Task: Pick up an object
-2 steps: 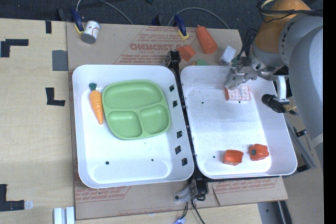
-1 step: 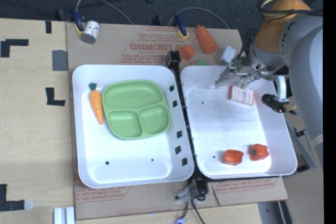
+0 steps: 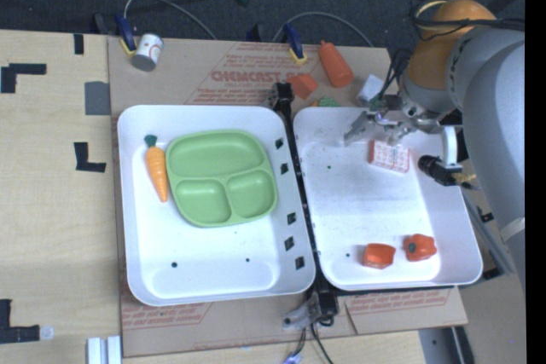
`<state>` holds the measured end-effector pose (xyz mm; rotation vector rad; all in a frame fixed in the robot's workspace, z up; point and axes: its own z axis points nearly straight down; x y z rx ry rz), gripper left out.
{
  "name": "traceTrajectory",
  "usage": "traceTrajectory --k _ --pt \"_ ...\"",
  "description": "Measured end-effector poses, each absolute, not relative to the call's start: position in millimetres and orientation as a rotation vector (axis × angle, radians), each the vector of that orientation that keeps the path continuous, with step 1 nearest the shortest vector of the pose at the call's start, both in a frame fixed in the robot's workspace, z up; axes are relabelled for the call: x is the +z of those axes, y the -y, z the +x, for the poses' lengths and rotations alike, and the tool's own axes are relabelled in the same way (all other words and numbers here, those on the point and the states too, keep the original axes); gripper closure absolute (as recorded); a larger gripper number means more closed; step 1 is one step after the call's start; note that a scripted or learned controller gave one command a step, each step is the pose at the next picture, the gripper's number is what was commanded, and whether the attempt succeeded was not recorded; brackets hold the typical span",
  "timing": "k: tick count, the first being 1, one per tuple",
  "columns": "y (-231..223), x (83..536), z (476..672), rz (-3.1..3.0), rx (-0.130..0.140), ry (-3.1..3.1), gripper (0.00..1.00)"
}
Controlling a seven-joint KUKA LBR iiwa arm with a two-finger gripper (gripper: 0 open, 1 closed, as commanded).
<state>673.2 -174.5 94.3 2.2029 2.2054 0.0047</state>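
My gripper (image 3: 380, 125) hangs over the far end of the right bin (image 3: 341, 268), fingers spread open with nothing between them. A small red and white carton (image 3: 390, 156) lies in the bin just below the fingertips, apart from them. At the near end of the same bin sit an orange toy (image 3: 378, 256) and a red pepper-like toy (image 3: 419, 247). In the left bin (image 3: 205, 277) a green divided plate (image 3: 222, 177) lies beside an orange carrot (image 3: 157, 170).
Beyond the bins on the cardboard lie an orange bottle-shaped toy (image 3: 335, 64), a smaller orange piece (image 3: 303, 85) and a white scrap (image 3: 371, 88). A small can (image 3: 147, 51) rests at the far left. The grey arm (image 3: 499, 115) covers the right bin's right side.
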Motion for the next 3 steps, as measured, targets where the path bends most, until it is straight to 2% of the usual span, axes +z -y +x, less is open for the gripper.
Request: traceTrajectory --k 2,3 --pt "148 94 673.5 2.202 0.007 -2.206 0.00" --pt "154 94 667.2 2.201 0.018 -2.210 0.00"
